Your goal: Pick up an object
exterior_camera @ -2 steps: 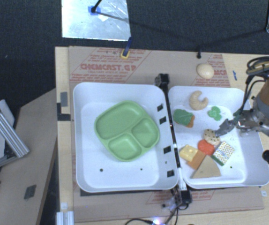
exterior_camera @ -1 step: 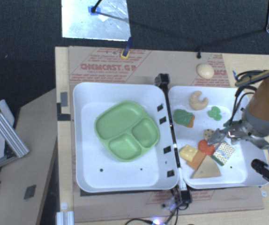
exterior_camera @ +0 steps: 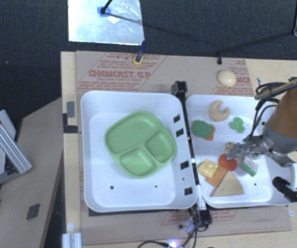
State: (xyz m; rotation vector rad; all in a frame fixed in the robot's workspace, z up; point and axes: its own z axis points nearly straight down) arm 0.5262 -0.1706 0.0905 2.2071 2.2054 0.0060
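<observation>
Two shallow white bins are seen — the left bin holds a green divided plate; the tool, grip unclear, is lowered over a red tomato among crowded toy food.

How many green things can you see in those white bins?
3: a green divided plate in the left bin, a green-and-orange toy and a small green piece in the right bin. Others may be hidden.

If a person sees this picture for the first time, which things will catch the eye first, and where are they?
The big green divided plate lies in the left bin. The right bin holds a bright cluster of toy foods: a red tomato, a yellow cheese block and a tan wedge. The gripper reaches in from the right, just above the tomato.
</observation>
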